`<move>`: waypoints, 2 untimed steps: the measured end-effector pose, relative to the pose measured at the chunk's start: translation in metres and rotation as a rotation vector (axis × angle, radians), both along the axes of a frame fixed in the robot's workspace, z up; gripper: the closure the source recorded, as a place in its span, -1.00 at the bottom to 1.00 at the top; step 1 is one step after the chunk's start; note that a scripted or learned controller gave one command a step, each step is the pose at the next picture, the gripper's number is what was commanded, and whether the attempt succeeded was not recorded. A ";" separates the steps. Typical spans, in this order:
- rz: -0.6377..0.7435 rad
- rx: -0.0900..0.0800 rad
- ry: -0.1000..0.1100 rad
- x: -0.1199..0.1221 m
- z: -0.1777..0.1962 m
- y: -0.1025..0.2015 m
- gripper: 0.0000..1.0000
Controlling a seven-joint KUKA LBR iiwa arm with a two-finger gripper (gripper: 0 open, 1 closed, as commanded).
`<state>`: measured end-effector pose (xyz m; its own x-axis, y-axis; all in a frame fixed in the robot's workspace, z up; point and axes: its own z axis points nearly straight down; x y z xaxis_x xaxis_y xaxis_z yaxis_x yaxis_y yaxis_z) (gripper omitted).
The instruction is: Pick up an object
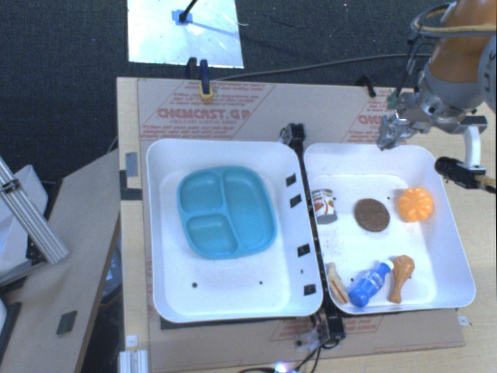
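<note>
We see gripper (387, 140) up at far rim of right bin (454, 274), holding nothing; can't tell if shut. Nothing picked yet. Orange pumpkin (415, 204) sits nearest, just below gripper. Next: go down over it.

You can read red lettering printed on the brown protective sheet (233, 103) that covers the desk behind the two bins: it spells "CHEMCAST GP" in block capitals, with a row of smaller red print under it that is too fine to make out. The same red print repeats at a slant toward the sheet's right side, partly cut off there. The small can (323, 206) in the right bin (443, 208) carries a label, but its lettering is too blurred for you to read
</note>
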<state>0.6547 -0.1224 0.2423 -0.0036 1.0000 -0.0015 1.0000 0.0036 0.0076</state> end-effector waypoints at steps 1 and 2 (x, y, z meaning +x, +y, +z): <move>0.001 0.001 0.003 0.001 0.020 0.000 1.00; 0.005 0.003 0.007 -0.014 0.021 0.044 1.00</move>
